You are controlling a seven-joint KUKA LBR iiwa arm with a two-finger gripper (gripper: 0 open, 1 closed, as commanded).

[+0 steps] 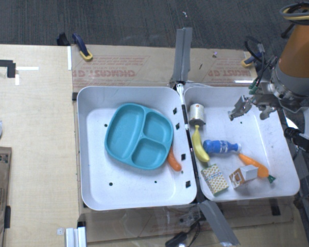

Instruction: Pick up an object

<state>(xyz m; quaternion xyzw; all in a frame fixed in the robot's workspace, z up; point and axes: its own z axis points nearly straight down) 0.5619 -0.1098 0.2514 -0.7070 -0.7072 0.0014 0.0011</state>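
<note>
The jaws (251,106) hang above the right bin (278,189), spread and holding nothing, though their tips are small in the camera view and the gap is hard to judge. Below and to the left of the jaws lies a blue bottle (221,147) on its side, white cap pointing back toward them. It is judged light, stiff and smooth, likely to roll, so it is best taken across the middle of its body. Further left a banana (198,145) is seen; below the jaws, a carrot (255,164) and a small carton (244,176).
</note>
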